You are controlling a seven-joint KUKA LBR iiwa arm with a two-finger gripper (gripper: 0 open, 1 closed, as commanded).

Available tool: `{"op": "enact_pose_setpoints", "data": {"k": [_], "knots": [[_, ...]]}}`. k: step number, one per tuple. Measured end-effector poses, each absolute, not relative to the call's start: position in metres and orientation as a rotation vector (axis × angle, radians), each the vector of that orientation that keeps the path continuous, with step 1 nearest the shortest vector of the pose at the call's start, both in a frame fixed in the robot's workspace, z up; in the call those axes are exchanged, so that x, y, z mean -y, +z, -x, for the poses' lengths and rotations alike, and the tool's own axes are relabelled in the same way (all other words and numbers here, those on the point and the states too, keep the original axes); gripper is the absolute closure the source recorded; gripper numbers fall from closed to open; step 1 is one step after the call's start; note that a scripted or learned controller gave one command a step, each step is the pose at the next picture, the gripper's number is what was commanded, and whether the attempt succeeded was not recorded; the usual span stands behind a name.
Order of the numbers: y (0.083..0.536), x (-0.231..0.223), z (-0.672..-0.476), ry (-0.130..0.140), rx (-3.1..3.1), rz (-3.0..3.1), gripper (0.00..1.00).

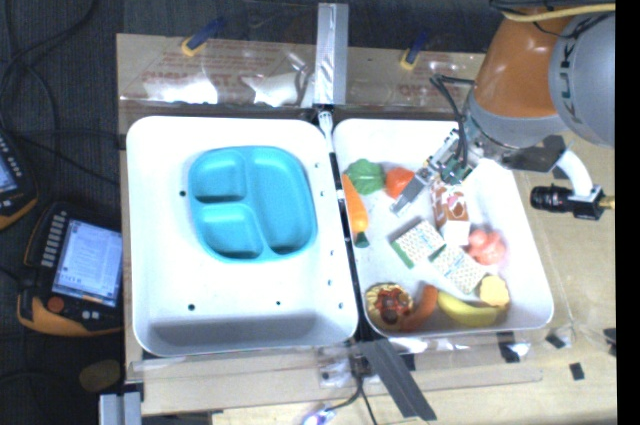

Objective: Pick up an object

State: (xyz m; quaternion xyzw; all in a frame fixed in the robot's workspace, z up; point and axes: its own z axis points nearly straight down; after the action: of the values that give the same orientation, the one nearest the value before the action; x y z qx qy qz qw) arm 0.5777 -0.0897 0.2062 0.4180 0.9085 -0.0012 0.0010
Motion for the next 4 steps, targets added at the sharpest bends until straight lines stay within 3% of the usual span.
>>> {"op": "enact_pose_setpoints", "data": {"k": [1, 2, 3, 4], "knots": [[0.175, 0.165, -0.583, -0.006, -2.665, -1.663, 0.00], [0.118, 0.163, -0.578, 0.009, -2.524, -1.822, 0.00], [0.112, 0.131, -0.599, 0.012, -2.500, -1.826, 0.00], [0.116, 0.147, -0.599, 0.013, -2.504, -1.854, 0.00]]}}
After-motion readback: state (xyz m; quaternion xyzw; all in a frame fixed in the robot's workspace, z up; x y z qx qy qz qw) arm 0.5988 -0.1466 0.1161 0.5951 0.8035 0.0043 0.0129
